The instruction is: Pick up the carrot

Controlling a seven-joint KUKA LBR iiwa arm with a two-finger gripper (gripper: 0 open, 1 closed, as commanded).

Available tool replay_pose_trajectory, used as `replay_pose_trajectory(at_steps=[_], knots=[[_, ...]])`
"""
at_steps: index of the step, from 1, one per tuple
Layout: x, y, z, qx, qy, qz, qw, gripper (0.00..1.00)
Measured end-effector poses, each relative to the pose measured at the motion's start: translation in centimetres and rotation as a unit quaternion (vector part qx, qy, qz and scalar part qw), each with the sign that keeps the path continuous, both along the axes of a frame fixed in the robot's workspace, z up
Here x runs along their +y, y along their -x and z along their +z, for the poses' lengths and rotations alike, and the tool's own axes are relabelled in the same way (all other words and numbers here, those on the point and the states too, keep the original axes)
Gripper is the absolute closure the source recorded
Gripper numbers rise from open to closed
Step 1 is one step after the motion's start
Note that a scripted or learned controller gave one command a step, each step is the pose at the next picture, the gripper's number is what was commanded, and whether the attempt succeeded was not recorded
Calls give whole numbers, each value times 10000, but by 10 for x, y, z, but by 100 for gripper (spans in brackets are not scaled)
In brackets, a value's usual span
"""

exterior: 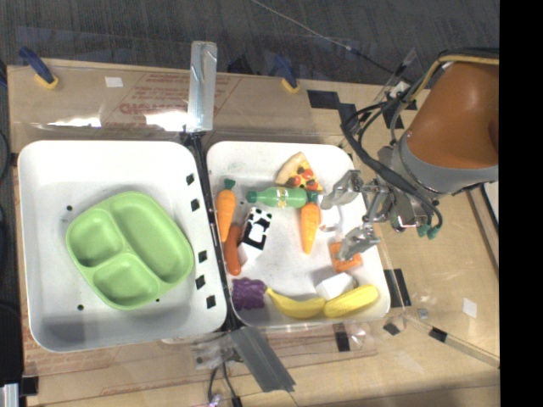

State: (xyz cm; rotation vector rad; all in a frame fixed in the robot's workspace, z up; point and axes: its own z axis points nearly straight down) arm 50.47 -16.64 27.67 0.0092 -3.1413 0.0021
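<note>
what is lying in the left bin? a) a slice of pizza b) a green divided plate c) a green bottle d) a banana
b: the green divided plate is what lies in the left bin; the banana, pizza slice and green bottle all lie in the right bin.

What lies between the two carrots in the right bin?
In the camera view, the green bottle and the black-and-white block lie between the left carrot and the right carrot.
</note>
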Motion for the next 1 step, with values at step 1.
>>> replay_pose_trajectory(at_steps=[1], knots=[[-5, -17, -160, 44, -18, -960, 9954, 0]])
